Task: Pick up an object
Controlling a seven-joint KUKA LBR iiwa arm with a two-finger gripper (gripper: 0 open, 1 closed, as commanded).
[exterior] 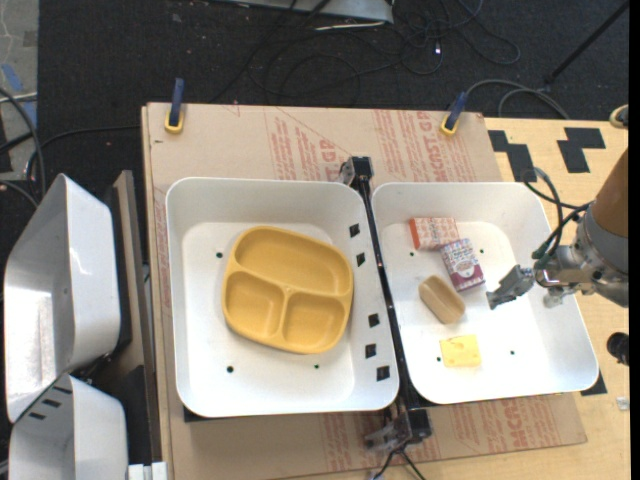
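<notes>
Gripper (507,288) hovers just right of bread roll (441,299); apart.

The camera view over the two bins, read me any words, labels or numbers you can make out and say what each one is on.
Cardboard sheet under the bins: red printed lettering, upside down and too blurred to read.
Red-and-white box in the right bin: print too small to read.
Purple packet beside it: label too small to read.
Nothing else carries readable text.

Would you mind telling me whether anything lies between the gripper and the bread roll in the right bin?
Nothing visible does. The gripper sits just right of the bread roll over bare bin floor. The purple carton lies up and left of that line, the cheese slice below it.
</notes>
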